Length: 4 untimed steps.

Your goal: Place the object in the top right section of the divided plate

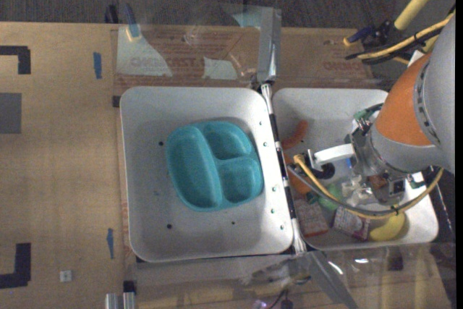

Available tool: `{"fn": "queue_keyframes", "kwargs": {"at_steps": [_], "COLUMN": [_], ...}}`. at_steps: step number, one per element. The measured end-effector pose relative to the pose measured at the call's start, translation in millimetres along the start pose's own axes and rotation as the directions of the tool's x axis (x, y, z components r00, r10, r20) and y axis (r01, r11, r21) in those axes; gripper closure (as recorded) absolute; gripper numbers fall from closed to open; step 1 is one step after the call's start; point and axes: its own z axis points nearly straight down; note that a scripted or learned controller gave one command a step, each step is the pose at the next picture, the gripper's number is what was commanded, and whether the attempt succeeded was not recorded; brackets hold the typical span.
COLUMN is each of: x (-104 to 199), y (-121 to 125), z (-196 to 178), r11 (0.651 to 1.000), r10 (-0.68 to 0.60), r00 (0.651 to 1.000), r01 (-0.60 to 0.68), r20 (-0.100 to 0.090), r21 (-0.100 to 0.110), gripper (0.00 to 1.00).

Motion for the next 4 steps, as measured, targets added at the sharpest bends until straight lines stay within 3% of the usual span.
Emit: {"fn": "queue_keyframes", "kwargs": {"at_steps": [1, 2, 3, 4], "x": [12, -2, 76, 40], "y": [38, 13, -31, -83], "z": [65, 0, -23, 0], "r11": [1.0, 0.992, 0.967, 0.903], "r10": [0.007, -0.126, -0.254, -0.429], "r00": [1.0, 0.992, 0.967, 0.903], "r01": [-0.007, 0.126, 0.253, 0.429], "r20": [-0.002, -0.003, -0.004, 0.0], "r21": [-0.001, -0.003, -0.003, 0.0], "gripper": [1.0, 1.0, 1.0, 1.0]}}
